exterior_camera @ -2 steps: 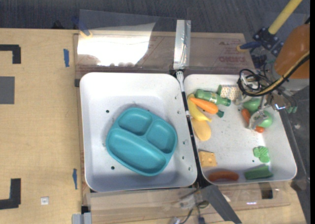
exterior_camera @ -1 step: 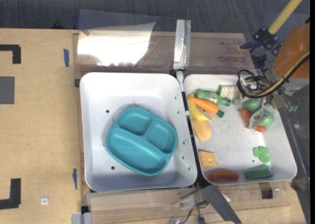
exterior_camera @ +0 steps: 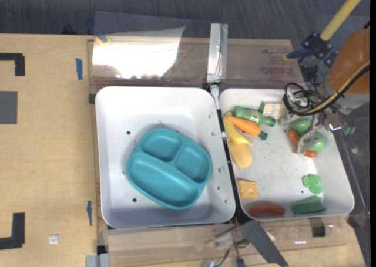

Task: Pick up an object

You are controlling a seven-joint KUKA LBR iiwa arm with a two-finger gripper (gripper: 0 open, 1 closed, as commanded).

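Nearest the camera: red sausage (exterior_camera: 267, 208) and green piece (exterior_camera: 308, 205) along the right bin's (exterior_camera: 282, 172) near edge. My pincer (exterior_camera: 309, 140) sits low at the bin's far right, over a green-and-red item (exterior_camera: 303, 125); grip state cannot be told. Carrot (exterior_camera: 242, 125) lies far left. Teal divided plate (exterior_camera: 170, 167) in left bin (exterior_camera: 111, 142).

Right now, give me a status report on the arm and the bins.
Gripper low in right bin, over green and orange toy food. Grasp unclear. Carrot, banana piled at bin's left wall. Teal plate in left bin.
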